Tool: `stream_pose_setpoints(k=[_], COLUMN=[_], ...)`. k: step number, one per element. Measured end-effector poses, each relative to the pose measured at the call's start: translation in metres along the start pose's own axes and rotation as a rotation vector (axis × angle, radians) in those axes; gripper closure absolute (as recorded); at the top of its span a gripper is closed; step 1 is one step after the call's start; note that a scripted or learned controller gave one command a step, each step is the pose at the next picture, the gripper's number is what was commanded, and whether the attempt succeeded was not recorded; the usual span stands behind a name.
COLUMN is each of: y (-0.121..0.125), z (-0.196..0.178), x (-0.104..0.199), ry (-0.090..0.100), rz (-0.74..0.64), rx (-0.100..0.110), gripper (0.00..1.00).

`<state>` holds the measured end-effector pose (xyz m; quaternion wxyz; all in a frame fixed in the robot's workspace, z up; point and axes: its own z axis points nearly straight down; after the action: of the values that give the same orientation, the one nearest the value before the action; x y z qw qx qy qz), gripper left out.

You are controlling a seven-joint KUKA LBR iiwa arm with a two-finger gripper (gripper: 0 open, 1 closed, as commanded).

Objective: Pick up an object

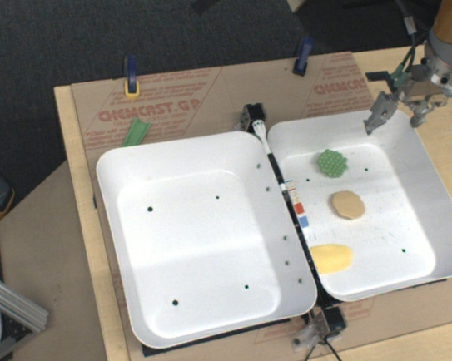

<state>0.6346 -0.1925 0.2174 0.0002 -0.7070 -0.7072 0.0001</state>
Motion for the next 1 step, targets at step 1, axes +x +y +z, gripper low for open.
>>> stream_pose_setpoints(k=[1], y=[-0.1061], z=[0.023], x=[-0.0104], ry=[0.004], rz=[0.006], rx=[0.009], gripper=[0.0])
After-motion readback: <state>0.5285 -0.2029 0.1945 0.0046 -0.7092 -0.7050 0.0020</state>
